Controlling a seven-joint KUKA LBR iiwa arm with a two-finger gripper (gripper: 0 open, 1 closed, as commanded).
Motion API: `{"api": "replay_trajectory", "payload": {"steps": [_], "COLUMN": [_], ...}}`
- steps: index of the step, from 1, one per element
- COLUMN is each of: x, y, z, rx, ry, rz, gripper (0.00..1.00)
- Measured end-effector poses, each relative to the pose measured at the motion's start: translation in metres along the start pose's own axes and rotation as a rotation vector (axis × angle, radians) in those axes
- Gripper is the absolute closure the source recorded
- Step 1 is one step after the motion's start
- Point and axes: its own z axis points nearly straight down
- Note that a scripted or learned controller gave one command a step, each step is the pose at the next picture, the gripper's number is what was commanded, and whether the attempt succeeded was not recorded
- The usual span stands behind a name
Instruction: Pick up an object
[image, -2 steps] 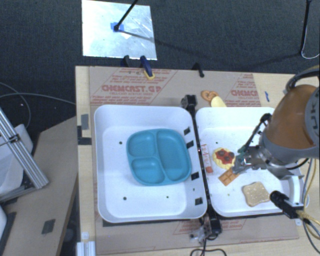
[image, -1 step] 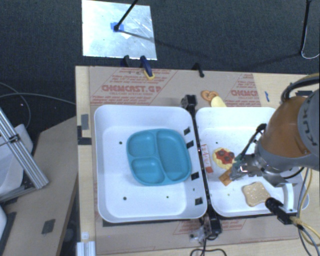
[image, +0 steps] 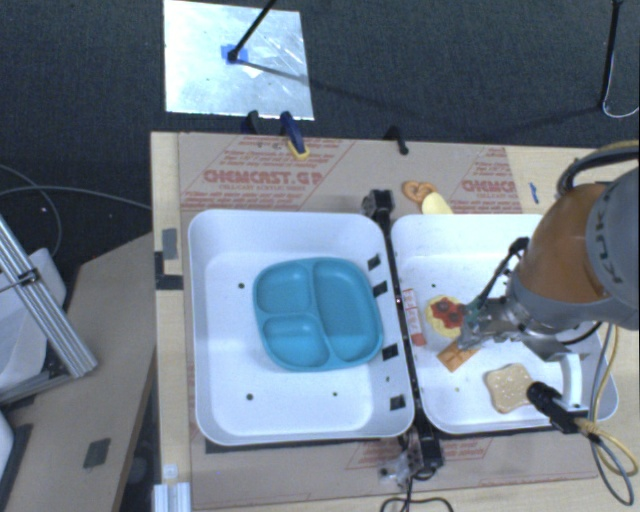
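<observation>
In the right bin (image: 470, 235) lie a yellow and red piece (image: 445, 313), a small orange-brown block (image: 455, 356) and a tan toast-shaped piece (image: 507, 388). My gripper (image: 472, 328) reaches down from the right and sits just right of the yellow and red piece and above the orange-brown block. The arm's body hides its tips.
The left bin (image: 225, 245) holds a blue divided plate (image: 318, 311). Black clips line the divider (image: 398, 300) between the bins. Two small toy foods (image: 428, 198) lie on the cardboard behind the right bin. A cable loops off the arm at the right bin's front right corner (image: 590, 425).
</observation>
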Motion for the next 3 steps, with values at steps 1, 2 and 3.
{"api": "replay_trajectory", "payload": {"steps": [1,2,3], "x": [0.105,0.178,0.235], "y": [-0.019,-0.019,0.034], "z": [-0.06,-0.097,-0.042], "rx": [-0.005,-0.004,0.001], "ry": [0.005,0.004,0.002], "rz": [-0.012,-0.01,-0.006], "gripper": [1.0,1.0,1.0]}}
